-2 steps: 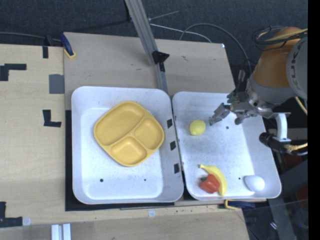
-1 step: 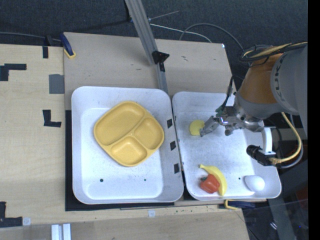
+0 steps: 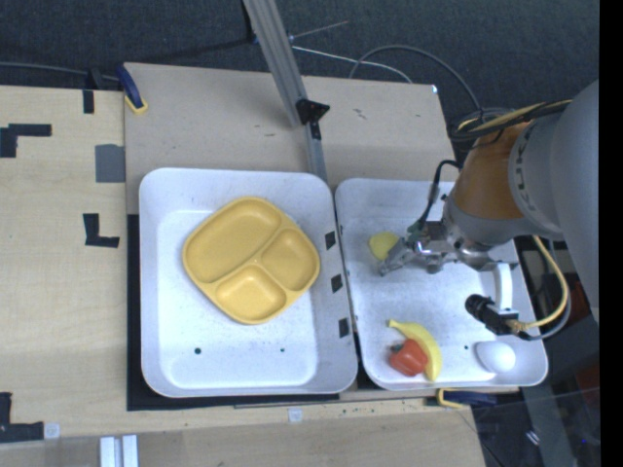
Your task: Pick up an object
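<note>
1. Gripper (image 3: 399, 257) time: the grey arm comes in from 3 o'clock and its gripper sits low in the right bin (image 3: 458, 353), close to that bin's 10 o'clock corner.
2. Right at the gripper's tip, on its 9 o'clock side, lies a small yellow-green object (image 3: 382, 245). It looks like it touches the tip, or is just beside it.
3. I cannot tell if the fingers are open or closed — they are too small and dark to read. I cannot see the object between them, so I would not call it held.
4. More things lie in the same bin. A banana (image 3: 422, 342) and a red object (image 3: 409, 359) sit together near 6 o'clock, touching each other. A white ball (image 3: 497, 357) rests in the 5 o'clock corner.
5. The left bin (image 3: 165, 290) holds a yellow tray (image 3: 251, 259) with three parts. It is well apart from the gripper.
6. To do this step well, I think the gripper should sit right over the yellow-green object, with one finger on each side, before it squeezes.
7. The bin wall is near at 9 o'clock — so the object could get pushed against it and slip away.
8. Lift slowly and straight up, then check that the object comes up too.
</note>
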